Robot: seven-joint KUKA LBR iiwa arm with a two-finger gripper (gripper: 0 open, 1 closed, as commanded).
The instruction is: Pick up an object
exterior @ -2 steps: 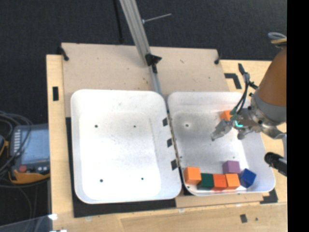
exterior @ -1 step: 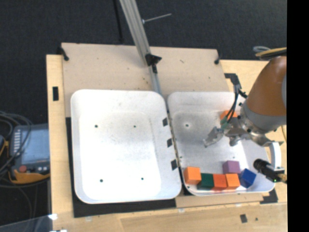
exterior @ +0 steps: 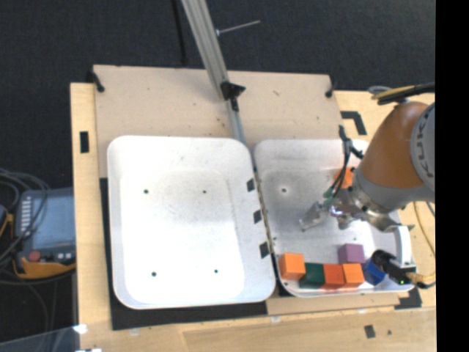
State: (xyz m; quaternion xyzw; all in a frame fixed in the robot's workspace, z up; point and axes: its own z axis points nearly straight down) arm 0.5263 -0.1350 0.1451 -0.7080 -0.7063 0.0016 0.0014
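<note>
My gripper (exterior: 314, 217) hangs over the middle of the right bin (exterior: 293, 160), pointing left, with bare bin floor under it. Along the bin's near wall sits a row of blocks: an orange block (exterior: 293, 264), a green block (exterior: 314, 275), two more orange blocks (exterior: 334, 275) (exterior: 353, 273) and a blue block (exterior: 374, 273). A purple block (exterior: 352, 253) stands just behind that row, to the right of and nearer than the gripper. A small orange piece (exterior: 343, 177) peeks out beside the arm's wrist, mostly hidden by it.
The left bin (exterior: 183, 218) lies beside the right one, parted by a rim with black clips. A slanted metal pole (exterior: 212, 57) rises from behind the bins. The arm's orange band (exterior: 392, 149) overhangs the right bin's right side.
</note>
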